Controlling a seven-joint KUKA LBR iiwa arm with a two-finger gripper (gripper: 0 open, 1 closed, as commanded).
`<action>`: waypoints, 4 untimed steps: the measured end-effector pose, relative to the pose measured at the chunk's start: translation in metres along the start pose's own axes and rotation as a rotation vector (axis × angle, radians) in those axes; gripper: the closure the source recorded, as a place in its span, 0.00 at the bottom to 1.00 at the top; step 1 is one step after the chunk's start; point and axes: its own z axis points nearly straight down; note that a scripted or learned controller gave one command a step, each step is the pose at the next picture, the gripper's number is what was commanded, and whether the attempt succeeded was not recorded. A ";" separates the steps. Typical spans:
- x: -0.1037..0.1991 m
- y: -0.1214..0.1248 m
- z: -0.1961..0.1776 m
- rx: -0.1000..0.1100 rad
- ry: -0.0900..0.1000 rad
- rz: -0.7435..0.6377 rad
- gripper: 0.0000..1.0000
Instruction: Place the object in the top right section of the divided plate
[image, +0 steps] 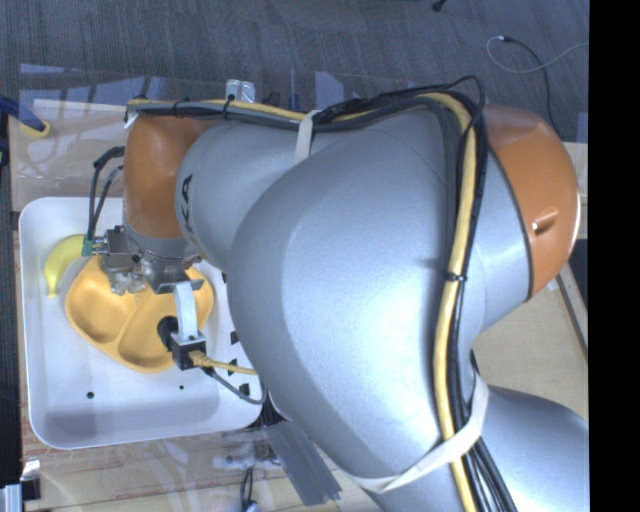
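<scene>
- We saw the grey arm (400, 290) reach in over the white bin (60, 400), covering much of it.
- We found the divided plate (110, 315), yellow-orange, lying in that bin, partly under the wrist.
- We noted a yellow object (60, 262) at the plate's upper left edge, touching or just beside it.
- The gripper (135, 275) hung over the plate's upper part; we could not tell its state.

setting: robotics lab or test cell | evidence: large grey industrial arm (400, 300) with an orange band and external yellow and black cabling | white bin (60, 420) on a wooden bench (530, 340) | grey carpeted floor (300, 40) with a loose cable
</scene>
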 end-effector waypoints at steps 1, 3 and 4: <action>-0.103 0.033 -0.062 -0.003 0.002 0.117 1.00; -0.128 -0.019 -0.119 -0.001 0.001 0.018 1.00; -0.074 -0.008 0.039 -0.003 0.001 -0.110 1.00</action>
